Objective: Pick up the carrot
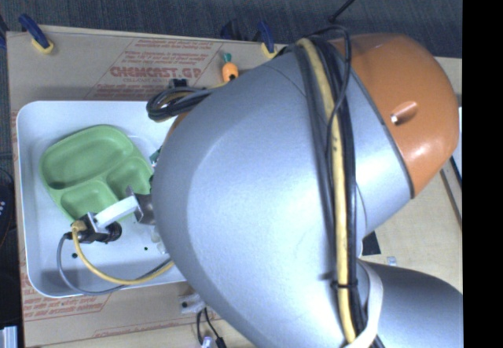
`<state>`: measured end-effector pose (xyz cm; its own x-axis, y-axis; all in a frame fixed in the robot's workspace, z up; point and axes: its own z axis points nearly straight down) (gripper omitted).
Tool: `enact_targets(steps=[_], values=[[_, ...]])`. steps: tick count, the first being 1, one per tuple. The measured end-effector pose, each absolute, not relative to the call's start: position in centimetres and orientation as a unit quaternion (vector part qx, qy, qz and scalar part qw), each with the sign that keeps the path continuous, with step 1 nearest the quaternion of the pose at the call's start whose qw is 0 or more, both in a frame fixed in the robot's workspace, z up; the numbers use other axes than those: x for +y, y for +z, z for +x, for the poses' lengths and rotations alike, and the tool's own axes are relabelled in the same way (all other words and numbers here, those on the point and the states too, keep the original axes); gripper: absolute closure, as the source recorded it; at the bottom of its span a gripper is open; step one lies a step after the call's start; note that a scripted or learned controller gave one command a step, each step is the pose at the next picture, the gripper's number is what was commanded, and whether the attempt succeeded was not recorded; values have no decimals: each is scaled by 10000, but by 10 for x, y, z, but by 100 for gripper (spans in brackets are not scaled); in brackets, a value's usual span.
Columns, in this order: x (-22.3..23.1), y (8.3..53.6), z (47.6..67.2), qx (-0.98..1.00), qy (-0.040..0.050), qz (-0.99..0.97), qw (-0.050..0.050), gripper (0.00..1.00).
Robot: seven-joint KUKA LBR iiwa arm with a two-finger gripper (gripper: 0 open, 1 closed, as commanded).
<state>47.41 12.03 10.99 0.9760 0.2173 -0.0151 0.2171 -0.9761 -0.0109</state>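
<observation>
- The gripper (146, 211) sits low in the white bin (39, 254). Most of it is tucked under the arm's grey body, so I cannot tell whether it is open or closed. Nothing orange shows at it.
- Just beside the gripper, on the side away from the arm, lies a green divided dish (88, 162). Its nearest corner is close against the gripper, and I cannot tell whether they touch.
- In front of the gripper, toward the camera, the bin floor is bare white.
- Behind and above the gripper, the arm (267, 205) with its orange band (409, 111) covers the rest of this bin and the space beyond it.
- I cannot tell where the carrot is. It may lie under the arm, close to the gripper.
- Well apart from the gripper, past the bin's far wall, a small orange thing (229, 71) sits on the brown cardboard edging (149, 64). It is too small to tell whether it is a clamp or the carrot itself.
- Farther off, at the cardboard's corner, there is a blue clamp (36, 34).
- My judgement is that the reach into the bin is made, but no grasp can be confirmed. Closing on the carrot and lifting it clear are not yet done.
</observation>
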Motion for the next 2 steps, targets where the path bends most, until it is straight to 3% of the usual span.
enact_targets(steps=[1, 2], values=[[121, 119, 474, -1125, 103, -9936, 61, 100], [146, 91, 494, -2046, 42, -9788, 27, 100]])
